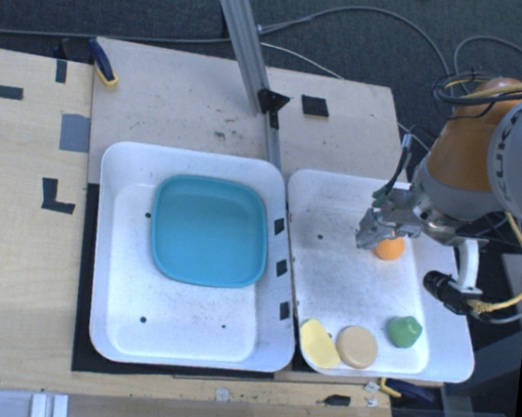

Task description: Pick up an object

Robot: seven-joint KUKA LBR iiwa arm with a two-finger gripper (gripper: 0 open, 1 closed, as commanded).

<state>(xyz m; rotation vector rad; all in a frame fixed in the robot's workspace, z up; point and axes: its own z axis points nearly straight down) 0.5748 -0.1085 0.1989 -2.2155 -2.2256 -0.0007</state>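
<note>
Two shallow white bins (116,232) sit side by side: a square blue plastic plate (209,230) lies far left of the gripper (378,231), which hangs low over a small orange ball (390,249), probably lining up a grasp; finger spread unclear.

No text, label, brand, number or sign can be read on the bins, the bench or the arm.
</note>
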